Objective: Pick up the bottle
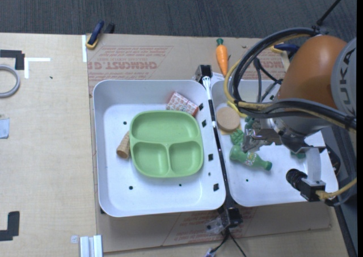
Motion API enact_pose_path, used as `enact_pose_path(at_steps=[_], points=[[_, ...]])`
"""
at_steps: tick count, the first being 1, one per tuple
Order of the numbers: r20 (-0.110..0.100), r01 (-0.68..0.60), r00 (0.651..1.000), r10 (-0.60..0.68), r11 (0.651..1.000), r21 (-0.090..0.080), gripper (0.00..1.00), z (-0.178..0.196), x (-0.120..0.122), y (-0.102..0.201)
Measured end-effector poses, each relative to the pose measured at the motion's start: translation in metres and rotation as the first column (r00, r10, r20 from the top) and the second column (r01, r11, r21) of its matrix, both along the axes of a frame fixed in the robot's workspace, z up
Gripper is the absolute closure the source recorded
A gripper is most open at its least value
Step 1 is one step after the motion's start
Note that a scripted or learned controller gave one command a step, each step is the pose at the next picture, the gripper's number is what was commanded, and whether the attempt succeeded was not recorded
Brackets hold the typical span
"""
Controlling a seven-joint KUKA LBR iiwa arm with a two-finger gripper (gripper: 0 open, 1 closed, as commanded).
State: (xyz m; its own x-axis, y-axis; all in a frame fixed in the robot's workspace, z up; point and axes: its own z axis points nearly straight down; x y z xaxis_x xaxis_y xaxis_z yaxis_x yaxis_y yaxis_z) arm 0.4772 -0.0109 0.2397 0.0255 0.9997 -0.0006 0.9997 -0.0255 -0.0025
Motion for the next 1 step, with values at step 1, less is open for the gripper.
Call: enact_pose_path(at_steps=[1], points=[[0.0, -0.058, 0.998, 0.058, 0.998, 0.0, 1.0, -0.0086, 0.0, 0.0445]])
